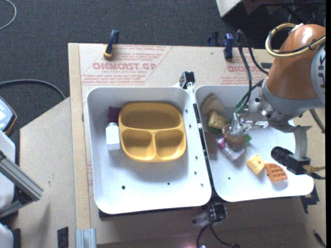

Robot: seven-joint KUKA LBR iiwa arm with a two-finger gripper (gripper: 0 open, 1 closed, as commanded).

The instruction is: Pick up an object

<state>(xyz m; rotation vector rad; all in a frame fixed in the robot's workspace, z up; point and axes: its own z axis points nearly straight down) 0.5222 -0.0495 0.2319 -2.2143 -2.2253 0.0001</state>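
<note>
A: Largest first? The yellow divided tray [152,130] lies well left of the gripper [238,129].
B: The gripper hovers over a brownish object [234,136]; grip undeterminable.
A: Step?
B: Probably grasping; next, lift and verify.

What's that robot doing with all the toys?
The robot arm is reaching into the right bin, trying to pick something up. Its claw is down over a little pile of toys near the bin's left side. A cheese piece and an orange waffle lie nearby, untouched. The left bin has a yellow divided plate and a small white bottle in it. I can't tell yet if the claw has grabbed anything.
</note>
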